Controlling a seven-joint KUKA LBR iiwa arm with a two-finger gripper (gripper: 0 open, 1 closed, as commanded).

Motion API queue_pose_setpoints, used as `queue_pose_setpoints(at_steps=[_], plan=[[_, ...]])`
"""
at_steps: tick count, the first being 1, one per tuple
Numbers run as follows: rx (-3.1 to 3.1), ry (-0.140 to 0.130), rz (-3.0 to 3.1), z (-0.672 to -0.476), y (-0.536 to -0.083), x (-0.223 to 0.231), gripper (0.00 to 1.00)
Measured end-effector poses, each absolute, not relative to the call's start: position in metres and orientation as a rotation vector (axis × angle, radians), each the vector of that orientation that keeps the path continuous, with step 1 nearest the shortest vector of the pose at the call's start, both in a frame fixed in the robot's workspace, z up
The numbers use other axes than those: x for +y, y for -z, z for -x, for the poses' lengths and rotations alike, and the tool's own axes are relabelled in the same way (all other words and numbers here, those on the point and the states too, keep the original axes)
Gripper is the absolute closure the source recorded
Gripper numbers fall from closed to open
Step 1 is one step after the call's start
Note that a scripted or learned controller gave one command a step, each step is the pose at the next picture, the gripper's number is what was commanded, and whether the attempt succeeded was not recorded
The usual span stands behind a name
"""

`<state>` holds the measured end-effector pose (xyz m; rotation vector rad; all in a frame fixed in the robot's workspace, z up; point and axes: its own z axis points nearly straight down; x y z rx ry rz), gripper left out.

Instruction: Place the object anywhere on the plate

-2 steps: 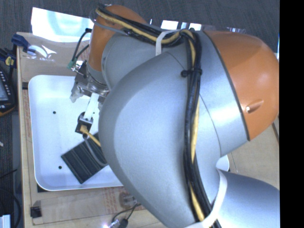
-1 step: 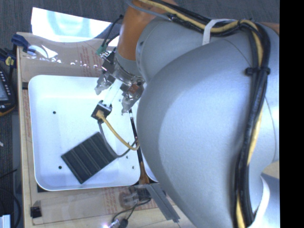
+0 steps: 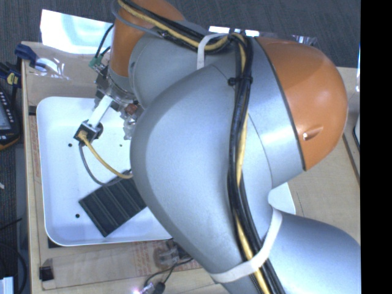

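So, arm [image 3: 202,164]: it is big and grey with orange parts. It bends over the bench and hides a lot of what sits behind the claw.
Claw [image 3: 128,122]: it hangs over the far part of the white bin, close to the bin's back wall. I cannot tell if it is spread apart or pressed together, because the arm covers much of it.
Black ribbed slab [image 3: 113,207]: this looks like the task's thing. It is flat and dark, with thin lines running across its top. It lies on the bin floor, well apart from the claw, on the side nearer the bottom of the view. It sits at a slant, and one corner goes under the arm.
White bin [image 3: 46,164]: it is under the claw. Its bare floor spreads out from the claw toward the side wall away from the arm.
Black dots: one [image 3: 68,143] is out to the side of the claw, away from the arm. The other [image 3: 78,216] is just beside the slab, farther from the claw. They are too small to tell what they are.
Bench [image 3: 122,250]: it is brown wood. It shows past the bin's near wall, farther from the claw than the slab.
Blue thing [image 3: 24,52]: it is small and sits on the bench past the bin's back corner, far from the claw.
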<state>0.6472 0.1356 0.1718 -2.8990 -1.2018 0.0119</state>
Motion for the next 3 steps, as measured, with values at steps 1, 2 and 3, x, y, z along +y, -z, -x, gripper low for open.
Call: queue_pose_setpoints(at_steps=[1, 2, 3], plan=[[-0.700, 0.000, 3.063, -0.643, -0.313, 0.121, 1.00], [-0.780, -0.007, 3.039, -0.635, -0.357, 0.016, 1.00], [-1.042, -0.011, 2.959, -0.561, -0.278, -0.015, 1.00]])
